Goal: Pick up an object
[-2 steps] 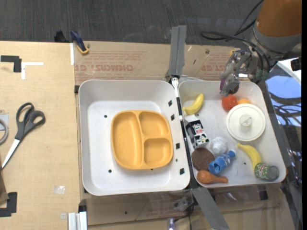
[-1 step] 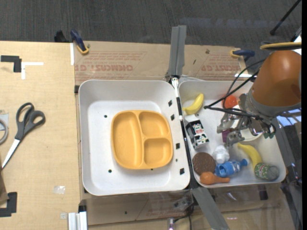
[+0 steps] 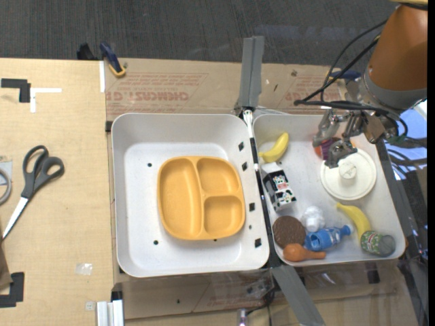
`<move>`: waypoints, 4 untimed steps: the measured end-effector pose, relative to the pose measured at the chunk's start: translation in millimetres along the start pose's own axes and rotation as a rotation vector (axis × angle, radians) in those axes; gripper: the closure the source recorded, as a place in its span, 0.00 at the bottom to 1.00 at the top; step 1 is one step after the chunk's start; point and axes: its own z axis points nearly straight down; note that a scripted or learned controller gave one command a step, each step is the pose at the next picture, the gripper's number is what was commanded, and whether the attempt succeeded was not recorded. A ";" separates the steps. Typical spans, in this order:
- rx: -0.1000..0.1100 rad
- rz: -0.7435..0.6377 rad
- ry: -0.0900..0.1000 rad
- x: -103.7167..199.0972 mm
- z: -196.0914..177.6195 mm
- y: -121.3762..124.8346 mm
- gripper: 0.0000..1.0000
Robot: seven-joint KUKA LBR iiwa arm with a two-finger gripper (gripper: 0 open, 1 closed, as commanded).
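We see two shallow white bins side by side on a bench topped with cardboard (image 3: 177,87). The left bin (image 3: 129,182) holds a yellow divided plate (image 3: 201,197) lying flat near its middle. To the left, on the pale wooden surface (image 3: 54,250), a pair of black-handled scissors (image 3: 30,182) rests well apart from the bins. We note a blue-and-yellow clamp (image 3: 112,58) at the cardboard's upper left corner, and a grey strip (image 3: 250,70) above the junction of the bins.
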 end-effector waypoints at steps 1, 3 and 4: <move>0.000 0.000 -0.003 -62.4 -18.5 14.4 1.00; 0.000 0.155 -0.002 -77.2 -41.1 73.1 1.00; 0.002 -0.084 -0.003 -54.8 -127.4 -23.4 1.00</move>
